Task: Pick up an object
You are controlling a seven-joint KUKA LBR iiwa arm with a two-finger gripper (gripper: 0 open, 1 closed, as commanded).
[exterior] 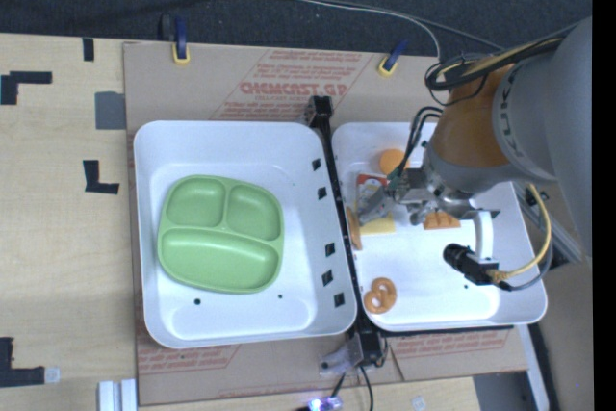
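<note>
Gripper [377,201] reaches low into the right bin [510,303], at its left side among small food toys [371,224]; whether its claw is apart or closed cannot be told. Nothing looks lifted yet. A pretzel toy [380,295] lies apart; a green divided plate [220,233] sits in the left bin [168,144].

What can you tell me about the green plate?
The green plate is a light green tray with rounded corners, and it looks like smooth plastic. Raised ridges split it into three compartments: two smaller ones at the far side and one long one at the near side. It lies flat, right side up and turned a little askew, on the floor of the left bin. It touches nothing else.
</note>
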